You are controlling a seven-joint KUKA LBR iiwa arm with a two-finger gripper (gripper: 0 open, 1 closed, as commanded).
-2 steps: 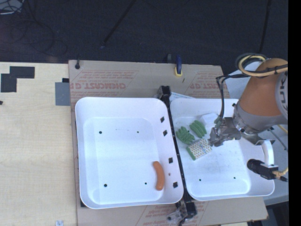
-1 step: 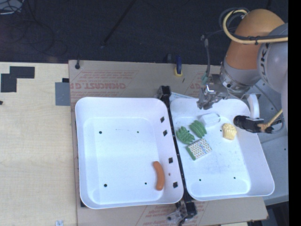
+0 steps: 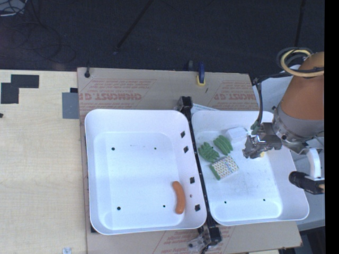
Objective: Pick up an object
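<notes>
We are seeing the tool (image 3: pixel 253 148) hovering over the right bin (image 3: pixel 265 205) beside green pieces (image 3: pixel 216 148); grip state unclear, nothing visibly picked yet.

Illumination over my workspace is bright and even. The white bins (image 3: pixel 140 121) approach overexposure, with glare washing out their floors. Shadows beneath objects are soft and short. The background above the bench is dark. Overall focus is slightly soft.

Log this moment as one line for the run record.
task: pick up an object | end effector: over right bin, nothing seen held | right bin: two green items, patterned block | left bin: orange sausage
</notes>
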